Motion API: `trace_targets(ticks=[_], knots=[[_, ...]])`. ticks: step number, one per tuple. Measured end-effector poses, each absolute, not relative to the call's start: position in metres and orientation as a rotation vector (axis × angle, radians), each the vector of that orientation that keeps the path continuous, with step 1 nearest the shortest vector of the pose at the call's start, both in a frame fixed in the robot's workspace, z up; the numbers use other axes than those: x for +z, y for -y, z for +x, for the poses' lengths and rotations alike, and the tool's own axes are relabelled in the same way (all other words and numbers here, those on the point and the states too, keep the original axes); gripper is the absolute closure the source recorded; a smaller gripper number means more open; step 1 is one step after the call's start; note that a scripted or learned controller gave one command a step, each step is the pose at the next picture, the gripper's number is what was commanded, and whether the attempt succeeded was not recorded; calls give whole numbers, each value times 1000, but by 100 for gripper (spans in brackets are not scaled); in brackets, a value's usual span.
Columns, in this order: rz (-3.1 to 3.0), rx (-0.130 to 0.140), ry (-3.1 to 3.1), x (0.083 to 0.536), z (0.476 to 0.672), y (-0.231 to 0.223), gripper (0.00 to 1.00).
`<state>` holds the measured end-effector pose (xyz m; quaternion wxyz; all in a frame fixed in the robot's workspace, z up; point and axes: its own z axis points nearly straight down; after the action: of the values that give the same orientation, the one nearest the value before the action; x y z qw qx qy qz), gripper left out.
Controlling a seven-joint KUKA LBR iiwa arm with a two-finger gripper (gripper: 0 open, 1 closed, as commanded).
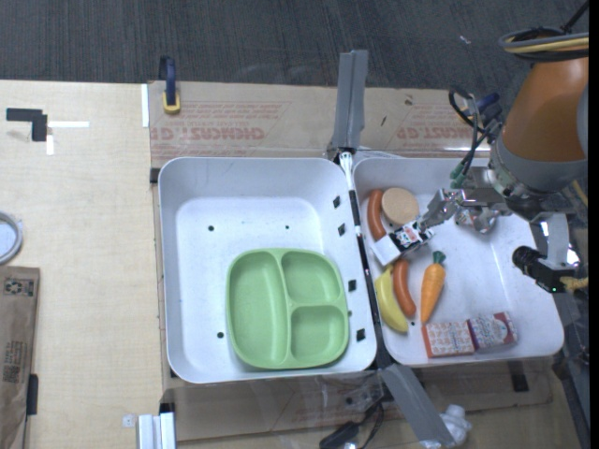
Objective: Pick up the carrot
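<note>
The carrot (431,288), orange with a small green top, lies in the right bin (524,293) near its middle, pointing toward the front. My gripper (418,231) hangs over the same bin, reaching in from the right. It sits just above and a little left of the carrot's green end. A small white object with black and red marks (397,243) lies right at the gripper's tip. Nothing orange shows at the gripper.
Left of the carrot lie a reddish sausage (403,288) and a banana (388,305). Another sausage (375,213) and a tan round bun (400,204) sit farther back. Two small boxes (468,334) rest at the front. The left bin (187,251) holds a green divided plate (288,307).
</note>
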<state>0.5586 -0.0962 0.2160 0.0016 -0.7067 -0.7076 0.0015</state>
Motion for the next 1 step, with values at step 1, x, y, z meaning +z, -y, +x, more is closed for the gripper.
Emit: trace_targets(ticks=[1], knots=[[-2433,4,1984,91,539,134,0]])
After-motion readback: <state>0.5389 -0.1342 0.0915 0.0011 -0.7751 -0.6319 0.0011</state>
